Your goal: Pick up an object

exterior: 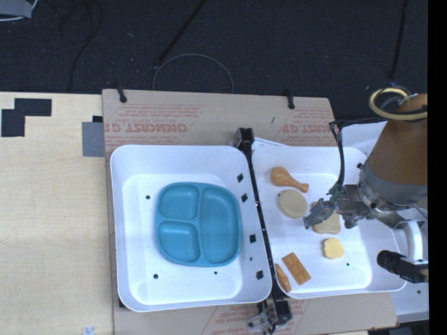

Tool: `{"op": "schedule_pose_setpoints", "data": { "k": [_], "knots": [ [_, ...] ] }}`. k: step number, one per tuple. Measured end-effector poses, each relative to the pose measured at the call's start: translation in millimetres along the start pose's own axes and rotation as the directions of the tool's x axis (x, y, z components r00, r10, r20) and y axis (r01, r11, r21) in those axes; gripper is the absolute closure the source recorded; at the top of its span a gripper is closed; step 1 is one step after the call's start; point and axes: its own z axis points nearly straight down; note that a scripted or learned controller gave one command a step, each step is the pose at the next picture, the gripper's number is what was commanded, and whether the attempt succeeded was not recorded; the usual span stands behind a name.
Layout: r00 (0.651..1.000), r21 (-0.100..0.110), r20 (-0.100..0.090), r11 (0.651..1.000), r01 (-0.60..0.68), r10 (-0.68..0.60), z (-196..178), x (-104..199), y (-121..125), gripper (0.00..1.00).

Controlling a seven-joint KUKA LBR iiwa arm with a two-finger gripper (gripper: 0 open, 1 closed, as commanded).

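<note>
Item: my pincer (320, 215), right-centre of frame in the right bin (363, 274), spread over a pale food piece (328, 225) directly beneath (contact unclear). Beyond, toward upper left: round beige disc (292, 203), then drumstick (288, 179), long axis slanting lower right.

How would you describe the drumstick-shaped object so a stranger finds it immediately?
Look in the right white bin, at its far end. The drumstick-shaped piece lies there, just above a round beige disc. It alone has a bulb at one end narrowing to a thin handle.
</note>
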Motion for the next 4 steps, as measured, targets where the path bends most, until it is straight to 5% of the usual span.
{"op": "schedule_pose_setpoints", "data": {
  "k": [1, 3, 4],
  "knots": [
    [1.0, -0.012, 0.001, 1.0, 0.002, -0.002, -6, 0, 2, 0.0],
    [1.0, -0.008, 0.0, 1.0, 0.002, -0.002, 113, -5, -3, 0.0],
    [1.0, -0.011, 0.001, 1.0, 0.001, -0.001, 128, -4, -3, 0.0]
  ]
}}
